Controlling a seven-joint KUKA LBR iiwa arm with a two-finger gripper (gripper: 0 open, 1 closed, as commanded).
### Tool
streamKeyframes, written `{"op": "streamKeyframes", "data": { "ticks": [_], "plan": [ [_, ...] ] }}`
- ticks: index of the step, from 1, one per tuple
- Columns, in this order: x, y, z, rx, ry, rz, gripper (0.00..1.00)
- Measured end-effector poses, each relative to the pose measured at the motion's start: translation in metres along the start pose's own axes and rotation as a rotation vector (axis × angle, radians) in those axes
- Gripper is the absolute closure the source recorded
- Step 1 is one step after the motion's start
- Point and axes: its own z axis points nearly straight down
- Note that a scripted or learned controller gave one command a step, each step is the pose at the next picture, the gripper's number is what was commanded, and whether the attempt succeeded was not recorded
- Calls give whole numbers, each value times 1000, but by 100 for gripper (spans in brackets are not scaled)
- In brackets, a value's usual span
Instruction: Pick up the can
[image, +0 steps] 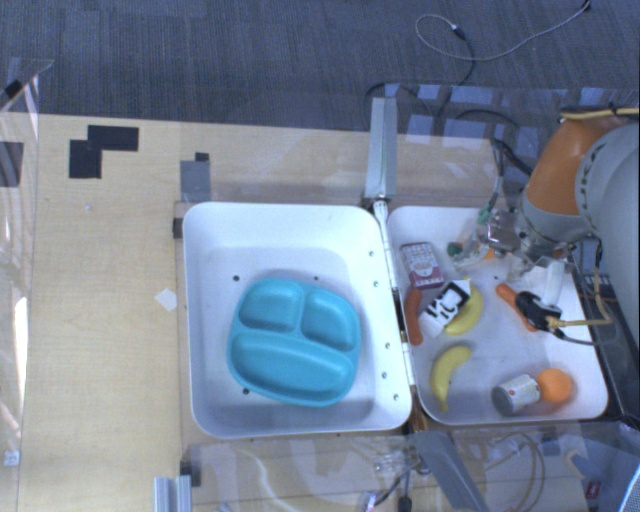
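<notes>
Lying on its side in the right bin (490, 345), near the front wall and toward the right corner: the can (516, 393), silver-grey. Touching it on the right side: an orange fruit (556, 386). A little to the left of the can, apart from it: a yellow banana (449, 372), curved, with one end toward the front wall. Further back, about the middle of the bin: a second banana (465, 312), just beside a small black-and-white object (443, 303). Behind these two: a brown-red carton (421, 263) with a picture on its face. Along the left wall of this bin: a long orange thing (412, 316), too thin to name with certainty.

At the far right part of the same bin, well apart from the can: the tool (508, 243), hanging under the grey arm (612, 185) with the orange band. Impossible to tell whether apart or together. Not in contact with the can.

In the left bin (200, 300): a light blue plate (295, 341) with three compartments, lying flat. Under both bins: the pale wooden desk (100, 320).
</notes>
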Motion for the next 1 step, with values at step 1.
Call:
{"op": "streamKeyframes", "data": {
  "ticks": [1],
  "plan": [
    [-43, -47, -78, 5, -2, 304, 0]
  ]
}}
